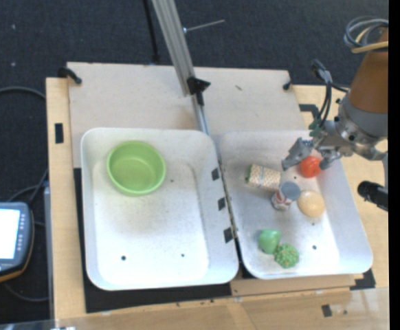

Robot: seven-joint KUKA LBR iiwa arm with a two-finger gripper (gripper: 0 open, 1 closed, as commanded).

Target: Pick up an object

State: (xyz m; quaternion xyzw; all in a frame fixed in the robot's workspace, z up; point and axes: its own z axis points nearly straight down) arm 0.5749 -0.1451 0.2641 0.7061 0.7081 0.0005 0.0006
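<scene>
My gripper (310, 158) hangs over the back right of the right bin (344, 246), its two grey fingers spread apart. A small red ball (310, 167) lies just below and between the fingertips, and gaps show on both sides of it. To its left a patterned beige cylinder (264, 177) lies on its side. A small grey-topped can (284, 195) and a pale yellow ball (310, 203) sit just in front of the gripper. Nearer the front lie a green lump (269, 240) and a bumpy green piece (286, 255).
The left bin (152, 253) holds a light green bowl (137, 168) at its back left. A slanted metal pole (179, 47) rises from between the bins at the back. A tablet (1, 243) sits off the bench at the left.
</scene>
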